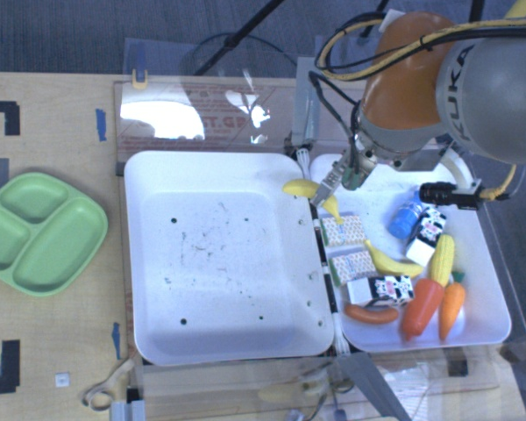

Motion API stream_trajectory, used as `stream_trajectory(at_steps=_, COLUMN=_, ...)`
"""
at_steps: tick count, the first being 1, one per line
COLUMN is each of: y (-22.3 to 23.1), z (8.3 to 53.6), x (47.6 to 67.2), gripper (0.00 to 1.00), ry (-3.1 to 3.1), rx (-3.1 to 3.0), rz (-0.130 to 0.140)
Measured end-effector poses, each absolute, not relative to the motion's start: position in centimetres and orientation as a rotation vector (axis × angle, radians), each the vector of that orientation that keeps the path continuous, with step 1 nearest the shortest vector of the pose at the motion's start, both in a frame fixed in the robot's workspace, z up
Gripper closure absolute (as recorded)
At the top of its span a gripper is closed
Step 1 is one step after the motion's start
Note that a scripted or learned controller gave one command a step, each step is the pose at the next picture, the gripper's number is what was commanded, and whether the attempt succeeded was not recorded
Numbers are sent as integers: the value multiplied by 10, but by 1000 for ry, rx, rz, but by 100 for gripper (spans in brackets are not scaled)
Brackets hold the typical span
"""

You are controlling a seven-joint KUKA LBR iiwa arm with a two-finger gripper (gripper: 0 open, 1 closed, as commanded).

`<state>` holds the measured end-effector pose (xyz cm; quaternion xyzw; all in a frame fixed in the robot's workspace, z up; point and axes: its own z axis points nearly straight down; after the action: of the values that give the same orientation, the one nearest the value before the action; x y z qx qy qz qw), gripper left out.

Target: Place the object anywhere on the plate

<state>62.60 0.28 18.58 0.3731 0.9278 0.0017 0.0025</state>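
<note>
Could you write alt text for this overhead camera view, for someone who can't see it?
A grey robot arm's gripper hovers by a yellow banana on the divide between two white bins. The right bin holds toy food; a green plate sits far left.

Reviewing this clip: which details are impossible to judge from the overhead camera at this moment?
- Claw: small and blurred above the yellow banana; whether it grips the banana is unclear.
- Right bin: far corner hidden by the arm.
- Small packages: labels too small to read.
- Green plate: cut off by the left edge.
</note>
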Motion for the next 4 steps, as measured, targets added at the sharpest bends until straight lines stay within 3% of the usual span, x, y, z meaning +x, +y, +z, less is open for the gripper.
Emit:
stream_trajectory(at_steps=1, y=35, z=185, x=627, gripper=100, ry=2815, rx=1386, rz=5)
stream_trajectory(at_steps=2, y=-37, z=185, x=577, gripper=100, ry=2948, rx=1083, rz=2)
stream_trajectory(at_steps=3, y=23, z=185, x=572, gripper=100, ry=3018, rx=869, rz=3)
stream_trajectory(at_steps=4, y=101, z=163, x=634, gripper=100, ry=2954, rx=1059, rz=5)
